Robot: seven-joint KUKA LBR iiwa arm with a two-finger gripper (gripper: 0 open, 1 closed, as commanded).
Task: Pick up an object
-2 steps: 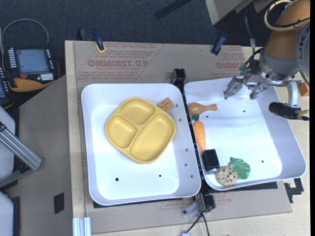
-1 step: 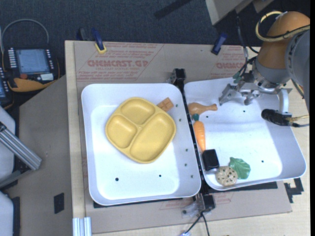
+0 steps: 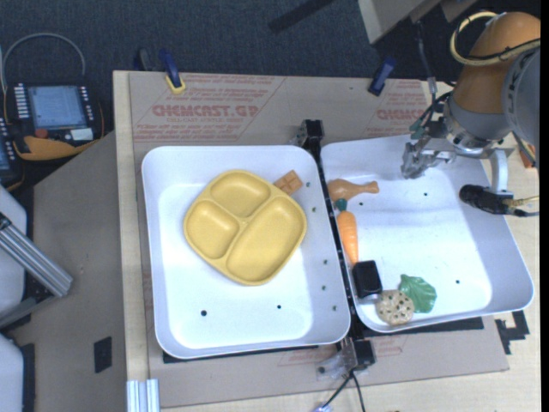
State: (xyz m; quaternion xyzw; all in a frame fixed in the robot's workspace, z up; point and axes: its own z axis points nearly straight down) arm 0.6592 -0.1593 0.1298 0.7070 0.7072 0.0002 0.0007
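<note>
The right bin (image 3: pixel 463 239) holds several small objects along its left and front sides: a tan drumstick-shaped piece (image 3: pixel 352 189), an orange carrot (image 3: pixel 347 237), a black block (image 3: pixel 367 278), a round speckled cookie (image 3: pixel 395 307) and a green leafy piece (image 3: pixel 420 292). My gripper (image 3: pixel 418 158) hangs over the back of the right bin, to the right of the drumstick, with nothing visibly between its fingers. A yellow divided plate (image 3: pixel 245 227) lies in the left bin (image 3: pixel 171 299), with a small tan block (image 3: pixel 288 181) at its back right edge.
The arm's orange wrist band (image 3: pixel 497 50) stands at the top right, above the right bin's back corner. A black clamp (image 3: pixel 310 132) sits between the bins at the back. A handheld pendant (image 3: pixel 53 114) lies off the bench at the far left.
</note>
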